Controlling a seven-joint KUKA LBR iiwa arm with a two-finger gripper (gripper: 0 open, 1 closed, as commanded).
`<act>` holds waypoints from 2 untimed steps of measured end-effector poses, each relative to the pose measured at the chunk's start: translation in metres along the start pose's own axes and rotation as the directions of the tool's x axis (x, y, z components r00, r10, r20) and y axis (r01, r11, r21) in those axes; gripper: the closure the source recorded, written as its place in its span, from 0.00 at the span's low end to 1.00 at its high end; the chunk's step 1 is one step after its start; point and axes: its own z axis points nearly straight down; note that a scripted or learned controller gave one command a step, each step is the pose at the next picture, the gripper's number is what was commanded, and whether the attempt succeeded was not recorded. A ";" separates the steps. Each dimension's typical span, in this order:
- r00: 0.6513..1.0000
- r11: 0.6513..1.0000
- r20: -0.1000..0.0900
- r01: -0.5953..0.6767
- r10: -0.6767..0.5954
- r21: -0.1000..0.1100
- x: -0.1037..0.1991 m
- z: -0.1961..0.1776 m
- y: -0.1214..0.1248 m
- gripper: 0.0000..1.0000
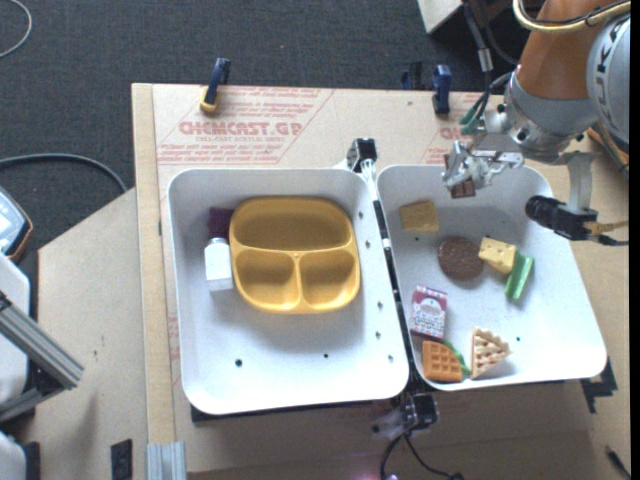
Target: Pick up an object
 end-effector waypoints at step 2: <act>1.000 1.000 0.000 -0.005 0.005 0.009 0.003 0.017 0.036 1.00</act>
